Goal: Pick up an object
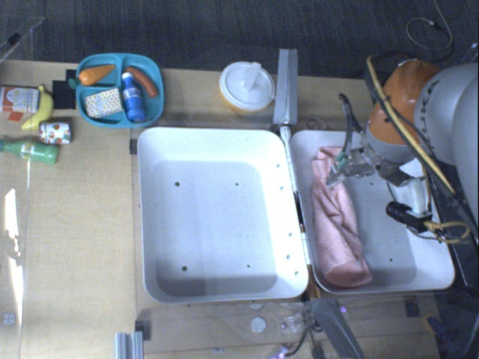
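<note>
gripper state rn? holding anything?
Gripper: cannot be told from this view. It sits at the top end of the pink cloth in the right bin.

pink folded cloth [338, 223] looking soft, matt, nubbly | two shallow white plastic bins [217, 275] showing smooth, faintly glossy | pale wooden bench [75, 260] appearing matt | teal plastic divided tray [153, 88] shining glossy | arm's orange band [400, 88] gleaming

A robot test lab — a wooden bench [75, 275] carrying two white bins [217, 215] under a fixed camera. Loose cables [419, 155] trail beside the claw [343, 164], and far to its left sits a tray of toy food [120, 88] — practice props.
</note>
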Controlling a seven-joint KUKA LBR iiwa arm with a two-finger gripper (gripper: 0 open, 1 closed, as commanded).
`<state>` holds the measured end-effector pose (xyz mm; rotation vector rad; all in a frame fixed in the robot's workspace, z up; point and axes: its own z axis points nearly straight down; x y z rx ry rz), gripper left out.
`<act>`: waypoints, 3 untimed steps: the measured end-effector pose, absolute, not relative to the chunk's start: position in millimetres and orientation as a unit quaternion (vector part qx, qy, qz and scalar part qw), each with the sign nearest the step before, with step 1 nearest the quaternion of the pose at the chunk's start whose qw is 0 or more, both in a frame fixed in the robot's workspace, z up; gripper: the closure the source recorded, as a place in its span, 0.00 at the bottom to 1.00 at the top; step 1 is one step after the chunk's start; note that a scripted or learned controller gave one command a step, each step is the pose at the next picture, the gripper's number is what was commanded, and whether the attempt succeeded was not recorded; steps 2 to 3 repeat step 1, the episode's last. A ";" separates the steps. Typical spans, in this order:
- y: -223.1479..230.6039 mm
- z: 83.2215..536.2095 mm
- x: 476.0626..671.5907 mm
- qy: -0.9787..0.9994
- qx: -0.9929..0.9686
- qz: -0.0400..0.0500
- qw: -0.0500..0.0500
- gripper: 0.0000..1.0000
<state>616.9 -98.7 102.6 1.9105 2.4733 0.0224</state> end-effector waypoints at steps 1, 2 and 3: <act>-45.5 195.4 634.5 0.773 0.635 0.002 0.002 1.00; -45.5 195.4 634.5 0.773 0.635 0.002 0.002 1.00; -45.5 195.4 634.5 0.773 0.635 0.002 0.002 1.00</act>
